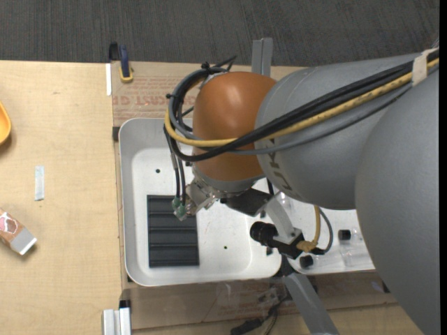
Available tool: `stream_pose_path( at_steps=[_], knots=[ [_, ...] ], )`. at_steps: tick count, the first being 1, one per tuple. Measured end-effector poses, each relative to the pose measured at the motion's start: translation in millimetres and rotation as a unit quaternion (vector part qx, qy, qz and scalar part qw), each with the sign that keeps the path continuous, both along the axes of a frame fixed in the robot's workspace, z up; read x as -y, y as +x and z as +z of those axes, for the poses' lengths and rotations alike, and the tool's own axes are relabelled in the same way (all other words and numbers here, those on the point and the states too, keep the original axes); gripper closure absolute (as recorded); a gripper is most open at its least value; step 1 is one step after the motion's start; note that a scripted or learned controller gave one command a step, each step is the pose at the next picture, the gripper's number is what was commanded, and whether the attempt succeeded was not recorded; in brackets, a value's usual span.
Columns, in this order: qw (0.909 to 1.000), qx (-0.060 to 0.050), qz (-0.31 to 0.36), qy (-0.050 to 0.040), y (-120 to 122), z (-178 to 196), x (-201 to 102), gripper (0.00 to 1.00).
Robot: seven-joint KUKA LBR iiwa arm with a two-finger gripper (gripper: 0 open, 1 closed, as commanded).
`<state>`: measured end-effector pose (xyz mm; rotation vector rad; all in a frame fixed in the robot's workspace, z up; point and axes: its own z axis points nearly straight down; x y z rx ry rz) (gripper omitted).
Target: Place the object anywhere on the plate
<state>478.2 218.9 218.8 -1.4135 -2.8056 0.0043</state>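
Observation:
A black ribbed rectangular slab [172, 237] lies flat in the left part of the white bin [133, 187]. My gripper [185, 206] hangs under the orange wrist band [227, 128], right over the slab's upper right corner, with a small green piece at its tip. The wrist and grey arm [349, 138] hide most of the gripper, and I cannot see anything held in it. I cannot make out a plate in the bin; the arm covers the bin's right side.
On the wooden bench left of the bin lie a small silver bar [39, 183] and a red and white packet [15, 233]. An orange rim [3, 125] shows at the far left edge. A blue clamp [123, 63] stands behind the bin.

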Motion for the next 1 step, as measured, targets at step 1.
stream_pose_path(
  at_steps=[1],
  knots=[
    [0.9993,-0.002,0.037,-0.0004,-0.9,-37.7,-0.9,1.0]
  ],
)
